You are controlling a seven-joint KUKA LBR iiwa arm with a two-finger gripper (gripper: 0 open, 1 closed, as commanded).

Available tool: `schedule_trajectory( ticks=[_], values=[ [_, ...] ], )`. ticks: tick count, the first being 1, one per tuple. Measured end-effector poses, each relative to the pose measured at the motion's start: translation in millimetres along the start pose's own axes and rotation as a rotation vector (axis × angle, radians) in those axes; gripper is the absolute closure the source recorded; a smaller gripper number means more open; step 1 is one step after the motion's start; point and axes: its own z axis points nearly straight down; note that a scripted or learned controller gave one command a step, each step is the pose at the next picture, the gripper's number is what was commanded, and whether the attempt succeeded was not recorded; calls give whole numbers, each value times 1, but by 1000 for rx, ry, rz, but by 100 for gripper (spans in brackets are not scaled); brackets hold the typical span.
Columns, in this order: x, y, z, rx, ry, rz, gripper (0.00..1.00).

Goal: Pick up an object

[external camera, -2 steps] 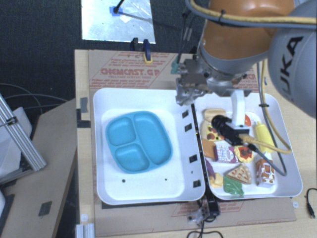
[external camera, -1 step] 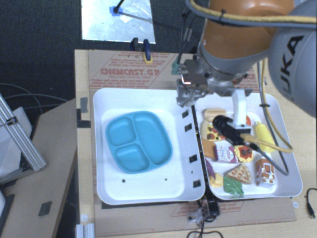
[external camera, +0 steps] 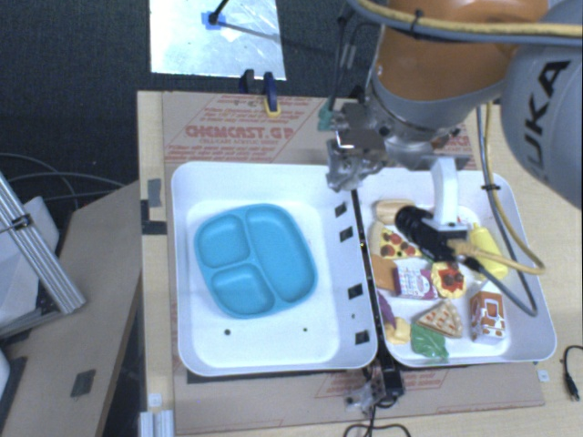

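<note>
My metal two-finger claw (external camera: 342,177) hangs over the near-top corner of the right shallow white bin (external camera: 528,321), raised off the toys so I can choose. Whether it is spread or pinched I cannot tell. The pile (pizza slice (external camera: 441,319), small juice carton (external camera: 487,316), yellow banana (external camera: 485,243)) lies in that bin, below my claw.

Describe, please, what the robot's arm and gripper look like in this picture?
The arm is grey with black KUKA lettering and a broad orange band above the wrist. Yellow and black cables loop around it. The gripper is a grey metal assembly.
</note>
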Motion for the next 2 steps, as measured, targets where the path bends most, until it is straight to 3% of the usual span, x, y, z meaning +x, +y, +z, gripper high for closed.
schedule_trajectory(
  ticks=[2],
  values=[
    [0, 1, -22, -4, 0, -13, 100]
  ],
)
